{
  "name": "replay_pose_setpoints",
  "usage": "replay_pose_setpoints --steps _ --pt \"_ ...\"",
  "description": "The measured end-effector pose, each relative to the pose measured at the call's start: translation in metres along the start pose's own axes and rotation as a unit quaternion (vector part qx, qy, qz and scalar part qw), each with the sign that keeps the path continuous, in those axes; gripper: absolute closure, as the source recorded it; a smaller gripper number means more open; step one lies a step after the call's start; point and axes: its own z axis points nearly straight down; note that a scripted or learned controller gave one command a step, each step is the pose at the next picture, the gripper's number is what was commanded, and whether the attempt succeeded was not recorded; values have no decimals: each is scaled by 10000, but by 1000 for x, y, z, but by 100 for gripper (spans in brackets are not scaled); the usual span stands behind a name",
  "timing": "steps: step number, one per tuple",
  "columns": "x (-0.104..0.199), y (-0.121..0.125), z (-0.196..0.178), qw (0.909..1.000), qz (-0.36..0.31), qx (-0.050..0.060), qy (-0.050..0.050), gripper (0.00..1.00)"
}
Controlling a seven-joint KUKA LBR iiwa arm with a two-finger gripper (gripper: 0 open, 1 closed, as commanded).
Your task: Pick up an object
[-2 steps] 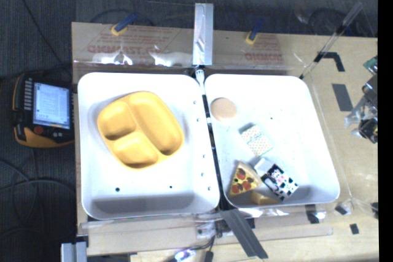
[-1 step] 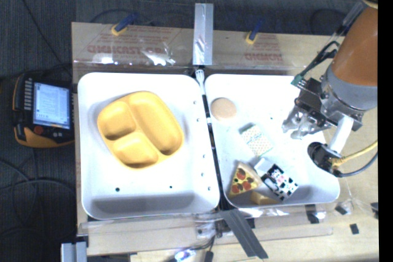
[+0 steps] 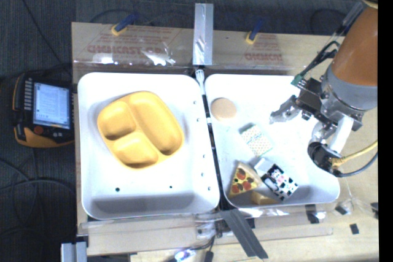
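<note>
The right bin holds a round tan disc, a small white patterned packet, a toy pizza slice and a black-and-white spotted block. My gripper hangs over the right part of this bin, on the grey arm with the orange band. It stands open with nothing between its fingers. It is up and to the right of the packet and well apart from the pizza slice and the block.
A yellow divided plate lies in the left bin. A metal divider runs between the bins. A handheld screen unit sits left of the bench. Cables hang off the arm near the right bin's rim.
</note>
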Motion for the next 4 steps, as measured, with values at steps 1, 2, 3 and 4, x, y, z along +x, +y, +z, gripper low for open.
replay_pose_setpoints --steps 1,2,3,4 --pt "10 28 165 9996 -298 14 7 0" --pt "10 28 159 9995 -305 53 -8 100" --pt "-69 67 72 9986 -531 -3 -7 100" --pt "-95 79 -7 9743 -2253 -6 -5 100"
